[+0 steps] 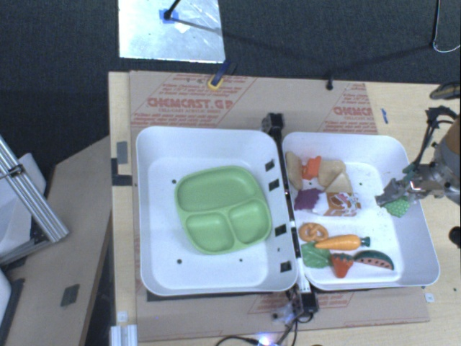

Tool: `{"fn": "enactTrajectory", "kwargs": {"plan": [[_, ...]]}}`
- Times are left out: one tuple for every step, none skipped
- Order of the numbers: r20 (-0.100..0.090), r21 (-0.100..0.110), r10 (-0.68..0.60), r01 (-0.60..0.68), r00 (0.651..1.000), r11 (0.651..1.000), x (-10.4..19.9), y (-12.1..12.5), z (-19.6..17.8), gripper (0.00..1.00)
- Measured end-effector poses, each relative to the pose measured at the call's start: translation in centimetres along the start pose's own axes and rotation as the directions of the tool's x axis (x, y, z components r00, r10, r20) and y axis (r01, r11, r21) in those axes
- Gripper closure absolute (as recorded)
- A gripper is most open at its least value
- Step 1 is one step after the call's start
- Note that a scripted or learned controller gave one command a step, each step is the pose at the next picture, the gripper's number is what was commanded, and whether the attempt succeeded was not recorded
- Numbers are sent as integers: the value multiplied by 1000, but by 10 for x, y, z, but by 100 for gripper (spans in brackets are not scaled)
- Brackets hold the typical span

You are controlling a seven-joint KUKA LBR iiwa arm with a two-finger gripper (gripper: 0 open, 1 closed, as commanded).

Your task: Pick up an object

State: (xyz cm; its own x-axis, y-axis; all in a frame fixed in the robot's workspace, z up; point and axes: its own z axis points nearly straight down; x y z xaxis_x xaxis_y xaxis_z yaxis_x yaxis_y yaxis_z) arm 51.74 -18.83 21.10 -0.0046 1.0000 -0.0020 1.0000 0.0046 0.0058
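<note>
End effector (398,193) at 3 o'clock edge of right shallow white bin (416,225), low over small green knobbly toy (397,207). Grip state: cannot tell. Step, as judged: grasp attempt at toy. Next calls for confirmed closure, then straight lift.

A small green leafy toy (398,207) sits at the right bin's (421,247) right edge, between the pincer's (395,195) fingertips. Other toy foods cluster by that bin's left wall.
</note>
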Motion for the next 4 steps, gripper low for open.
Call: {"fn": "enactTrajectory", "kwargs": {"plan": [[0, 2, 0, 0, 1000, 1000, 0, 1, -14, 100], [-3, 2, -5, 5, 1000, 1000, 48, 22, -24, 100], [-4, 2, -7, 7, 1000, 1000, 107, 47, -23, 100], [-4, 2, -7, 7, 1000, 1000, 164, 73, -23, 100]]}}
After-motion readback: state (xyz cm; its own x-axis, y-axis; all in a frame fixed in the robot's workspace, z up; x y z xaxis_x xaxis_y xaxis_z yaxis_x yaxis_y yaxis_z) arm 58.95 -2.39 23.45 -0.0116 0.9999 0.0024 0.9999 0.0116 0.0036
